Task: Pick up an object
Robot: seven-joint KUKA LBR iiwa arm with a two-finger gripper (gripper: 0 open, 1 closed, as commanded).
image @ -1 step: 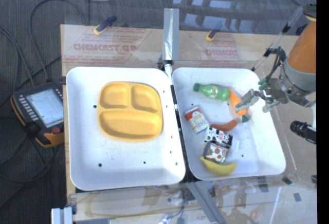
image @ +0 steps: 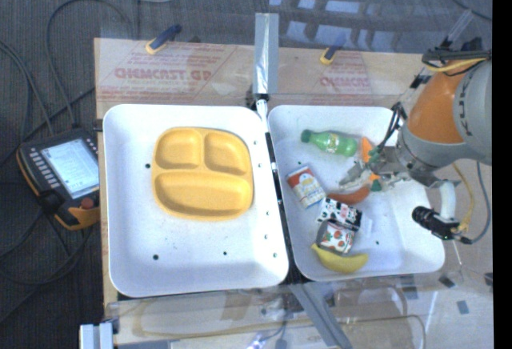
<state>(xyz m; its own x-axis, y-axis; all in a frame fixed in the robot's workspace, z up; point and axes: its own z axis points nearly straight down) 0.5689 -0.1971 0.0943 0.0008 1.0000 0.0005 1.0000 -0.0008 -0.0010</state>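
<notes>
My gripper is low over the middle of the right bin, reaching in from the right. Just under it lies a red-orange curved piece, and an orange item pokes out behind it. A green bottle lies on its side toward the back. A small red and white carton sits left of the gripper. Two printed packets lie toward the front, with a yellow banana beside the front wall. Whether the gripper touches anything is hidden from view.
The left bin holds a yellow compartment tray. A metal divider post stands behind the seam between the bins. A teach pendant lies off the bench to the left. The arm's grey and orange wrist overhangs the right bin's right side.
</notes>
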